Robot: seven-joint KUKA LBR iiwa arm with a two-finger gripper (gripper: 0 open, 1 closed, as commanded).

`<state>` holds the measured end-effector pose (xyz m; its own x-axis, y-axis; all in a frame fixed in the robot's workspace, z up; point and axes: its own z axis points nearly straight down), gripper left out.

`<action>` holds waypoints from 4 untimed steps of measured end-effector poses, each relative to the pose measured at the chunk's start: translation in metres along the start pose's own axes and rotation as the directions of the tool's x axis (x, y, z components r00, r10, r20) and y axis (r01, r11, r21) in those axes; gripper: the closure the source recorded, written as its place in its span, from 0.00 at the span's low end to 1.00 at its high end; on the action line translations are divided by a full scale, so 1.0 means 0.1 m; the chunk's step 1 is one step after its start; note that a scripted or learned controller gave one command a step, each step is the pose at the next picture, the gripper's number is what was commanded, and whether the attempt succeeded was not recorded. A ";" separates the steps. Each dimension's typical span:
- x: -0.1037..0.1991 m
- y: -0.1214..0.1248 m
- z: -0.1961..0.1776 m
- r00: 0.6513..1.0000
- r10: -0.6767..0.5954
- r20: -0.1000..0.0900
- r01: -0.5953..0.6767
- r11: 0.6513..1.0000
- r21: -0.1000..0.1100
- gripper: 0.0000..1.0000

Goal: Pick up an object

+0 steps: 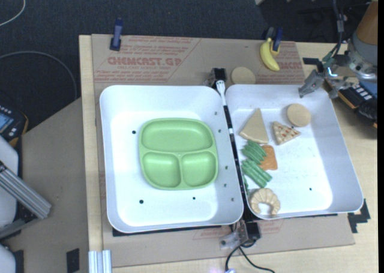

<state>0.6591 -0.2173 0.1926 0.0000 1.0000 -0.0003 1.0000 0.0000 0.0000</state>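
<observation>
Gripper [313,83], fingers spread and holding nothing, is hovering over the right bin [336,164] far rim. Toy foods are crowding that bin's left half: tan wedge [255,125], round cookie [298,114], pizza slice [284,132], green beans [255,162], croissant [266,200]. Its right half is lying bare. A smooth green divided plate [178,152] is sitting in the left bin [120,164].

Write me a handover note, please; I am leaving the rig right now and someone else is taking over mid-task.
Gripper: hovering over the top right corner of the right bin, nothing seen between its fingers.
Right bin contents: round cookie, pizza slice, tan wedge, green beans, orange piece, croissant.
Left bin: holds a green divided plate.
Banana lies on the board behind the bins.
Done: no pick yet.
Left: choose one item, grasp and lift.
</observation>
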 end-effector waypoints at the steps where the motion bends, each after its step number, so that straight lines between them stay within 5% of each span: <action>1: 0.81 -0.44 1.14 1.000 -0.004 -0.005 0.004 1.000 0.009 0.00; 2: 0.76 -0.41 0.97 1.000 -0.001 0.000 0.001 1.000 -0.002 1.00; 3: 0.76 -0.40 0.87 1.000 0.000 0.001 0.000 1.000 -0.005 1.00; 4: 1.11 -0.68 1.09 1.000 -0.001 -0.003 0.001 1.000 0.006 1.00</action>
<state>0.5906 -0.1061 0.0837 -0.0014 1.0000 0.0027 1.0000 0.0014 -0.0057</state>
